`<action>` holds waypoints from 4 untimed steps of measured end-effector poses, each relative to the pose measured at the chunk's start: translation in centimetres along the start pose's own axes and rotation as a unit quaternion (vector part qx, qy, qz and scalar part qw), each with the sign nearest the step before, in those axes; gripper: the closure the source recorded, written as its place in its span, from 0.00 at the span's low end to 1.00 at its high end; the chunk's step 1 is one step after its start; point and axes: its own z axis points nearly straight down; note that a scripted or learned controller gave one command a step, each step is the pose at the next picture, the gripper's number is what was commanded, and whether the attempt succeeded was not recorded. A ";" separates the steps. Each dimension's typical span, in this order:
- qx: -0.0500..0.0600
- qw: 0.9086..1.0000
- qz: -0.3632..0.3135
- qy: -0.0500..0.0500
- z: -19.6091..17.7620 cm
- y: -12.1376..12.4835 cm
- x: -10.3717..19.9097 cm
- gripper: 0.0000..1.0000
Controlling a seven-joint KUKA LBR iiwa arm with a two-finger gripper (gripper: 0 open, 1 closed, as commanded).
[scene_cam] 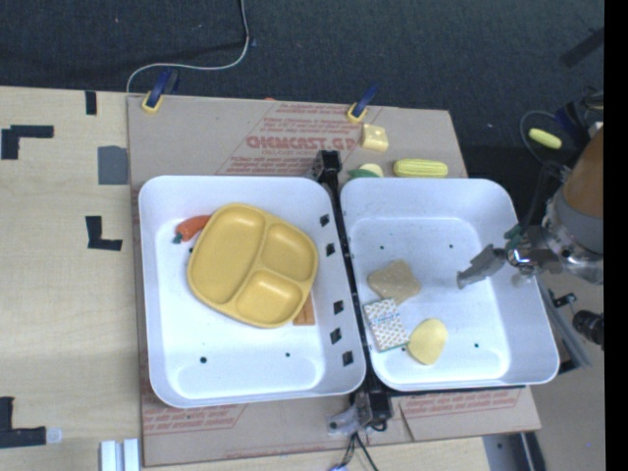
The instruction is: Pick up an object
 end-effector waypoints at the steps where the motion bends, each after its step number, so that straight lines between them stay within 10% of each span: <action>1: -0.003 1.000 0.000 0.000 13.9 4.1 4.8 0.00; 4: -0.002 1.000 -0.001 0.000 13.9 12.7 8.1 0.00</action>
